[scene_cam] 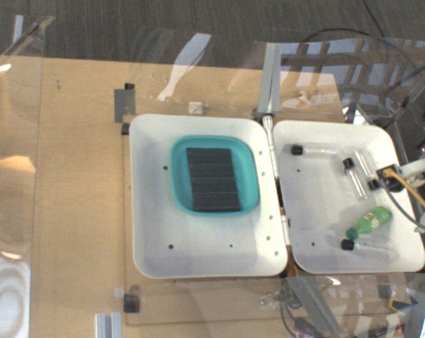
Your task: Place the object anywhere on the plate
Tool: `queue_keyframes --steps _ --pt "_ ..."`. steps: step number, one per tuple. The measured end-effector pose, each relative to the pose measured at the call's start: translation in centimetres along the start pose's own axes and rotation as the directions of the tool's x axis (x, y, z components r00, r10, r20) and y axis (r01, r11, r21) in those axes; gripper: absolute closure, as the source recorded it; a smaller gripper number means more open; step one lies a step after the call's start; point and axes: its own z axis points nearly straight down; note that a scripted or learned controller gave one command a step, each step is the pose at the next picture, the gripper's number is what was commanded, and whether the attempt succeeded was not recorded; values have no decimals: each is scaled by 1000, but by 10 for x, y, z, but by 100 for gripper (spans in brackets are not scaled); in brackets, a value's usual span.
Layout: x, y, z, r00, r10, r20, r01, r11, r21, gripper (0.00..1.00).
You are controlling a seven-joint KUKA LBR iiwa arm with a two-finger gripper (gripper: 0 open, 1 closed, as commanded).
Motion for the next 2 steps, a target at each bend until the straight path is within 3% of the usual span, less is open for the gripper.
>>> queue_keyframes --steps 2 --pt "0 0 15 1000 0 -2 0 1000 0 0"
